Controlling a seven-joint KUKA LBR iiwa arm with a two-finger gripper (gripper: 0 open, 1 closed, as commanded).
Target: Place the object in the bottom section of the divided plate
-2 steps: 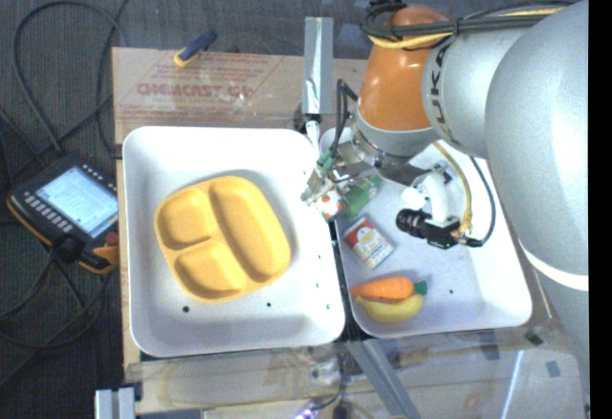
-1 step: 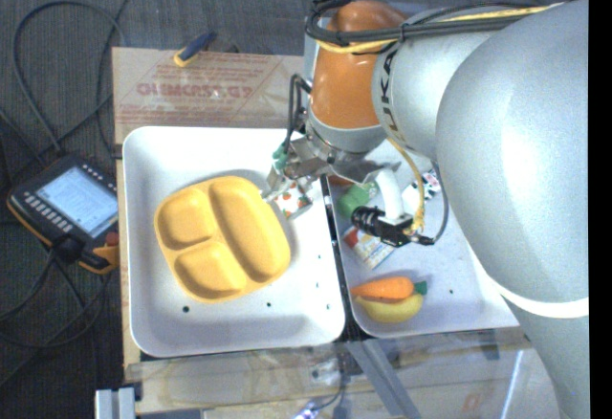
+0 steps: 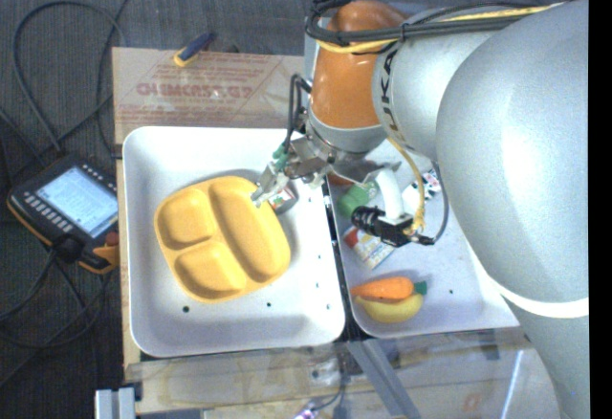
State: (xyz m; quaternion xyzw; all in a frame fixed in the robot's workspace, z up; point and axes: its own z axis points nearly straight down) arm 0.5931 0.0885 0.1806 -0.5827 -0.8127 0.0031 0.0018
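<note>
At nine o'clock, outside the bins, a teach pendant point(image 3: 67, 207) lies on the floor. The left bin point(image 3: 143, 312) holds the yellow divided plate point(image 3: 222, 237), tilted so its two small wells face nine and seven o'clock and its long well runs along the three o'clock side. Just past the plate's one o'clock rim hangs the gripper point(image 3: 274, 189), fingers drawn in around a small green-and-white object point(image 3: 279, 198) — what it is I cannot tell, and the grip itself looks likely, not certain. The coming move turns on this: the bottom section point(image 3: 212, 269) lies toward seven o'clock from the gripper, across the plate. In the right bin point(image 3: 459, 307), a toy carrot point(image 3: 384, 289) rests on a toy banana point(image 3: 390, 308) at five o'clock.
</note>
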